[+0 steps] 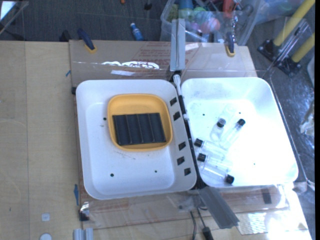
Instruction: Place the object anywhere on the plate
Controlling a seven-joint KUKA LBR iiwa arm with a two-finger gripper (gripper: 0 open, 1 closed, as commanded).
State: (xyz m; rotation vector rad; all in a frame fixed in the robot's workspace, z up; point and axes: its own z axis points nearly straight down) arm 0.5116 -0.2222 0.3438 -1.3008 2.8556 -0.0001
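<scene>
Where the wooden bench [35, 134] carries them, two white bins sit side by side on a sheet of cardboard [125, 51], their inner rims touching along a seam dotted with small black clips [181, 160]. Beyond the far edge stands a clear tub [215, 9] crammed with coloured toys, well apart from both bins.

In the left bin [90, 149] a yellow plate [137, 100] rests toward the far half, with bare white floor on its near side and to its left. A black ribbed slab [139, 129] lies flat inside the plate, square to its rim and covering most of its floor; nothing lies over it.

On the right bin's [270, 99] floor, several clear vials [227, 134] with black caps lie scattered from the middle toward the near-left corner, close to the seam; its right half is open floor.

Whether the gripper is spread or pressed together cannot be told, nor where the slab lies relative to it.
</scene>
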